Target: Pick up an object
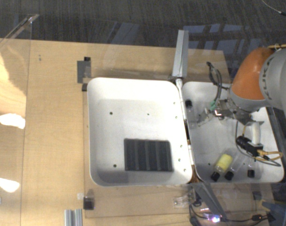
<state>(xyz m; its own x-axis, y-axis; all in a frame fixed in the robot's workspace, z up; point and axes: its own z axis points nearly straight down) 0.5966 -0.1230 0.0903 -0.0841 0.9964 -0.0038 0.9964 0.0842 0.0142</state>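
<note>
Grey arm (274,86) with orange band looms at 3 o'clock over the right bin (204,140); pincer state cannot tell. Yellow cylinder (223,162) lies at that bin's 6 o'clock, near two small black pieces (222,175). Left bin (133,98) holds a black ribbed block (148,155) toward 5 o'clock.

One camera is fixed above the bench (48,140), looking down at a slant from a fair way off. It takes in both white bins (133,98) side by side, with dark carpet along the top and the arm (270,79) entering from the right
</note>
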